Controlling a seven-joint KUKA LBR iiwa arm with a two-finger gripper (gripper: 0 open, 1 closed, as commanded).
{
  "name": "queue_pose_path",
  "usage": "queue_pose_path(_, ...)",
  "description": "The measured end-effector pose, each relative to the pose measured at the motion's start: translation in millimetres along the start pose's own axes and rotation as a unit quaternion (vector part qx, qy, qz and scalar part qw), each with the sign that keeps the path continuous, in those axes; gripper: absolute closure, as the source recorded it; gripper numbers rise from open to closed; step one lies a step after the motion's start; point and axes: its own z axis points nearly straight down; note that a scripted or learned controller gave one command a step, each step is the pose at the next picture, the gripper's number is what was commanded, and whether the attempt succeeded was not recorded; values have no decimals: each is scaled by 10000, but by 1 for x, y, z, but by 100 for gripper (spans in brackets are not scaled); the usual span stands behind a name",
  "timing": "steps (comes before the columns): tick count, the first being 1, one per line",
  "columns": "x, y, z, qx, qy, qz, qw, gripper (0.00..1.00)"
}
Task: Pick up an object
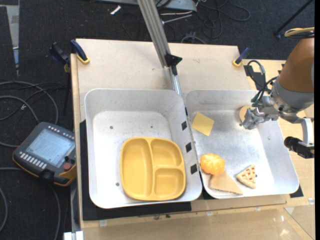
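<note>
In the right bin [272, 149] lie a pale yellow cheese square [203, 124] near the left wall, an orange fruit [212, 164] lower down, a tan bread triangle [225, 183] below it, and a small pizza slice toy [247, 176] at the lower right. My gripper [248, 120] hangs over the bin's upper right part, well right of the cheese square. A round tan thing [244, 113] lies just under it, partly hidden by the wrist.
The left bin [100, 134] holds a yellow divided plate [152, 169]. A slanted metal pole [156, 26] crosses the bench from the top down to the gap between the bins. A teach pendant [46, 153] lies on the floor at left.
</note>
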Motion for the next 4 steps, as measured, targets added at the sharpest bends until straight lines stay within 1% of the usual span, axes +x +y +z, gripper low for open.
queue_pose_path(1, 10, -1, -52, -6, -1, -9, 10000, 100)
queue_pose_path(2, 10, 0, -66, 12, 5, -5, 10000, 100)
queue_pose_path(3, 74, 0, -66, 33, 23, -37, 10000, 100)
queue_pose_path(4, 125, 8, -72, 22, 17, -35, 10000, 100)
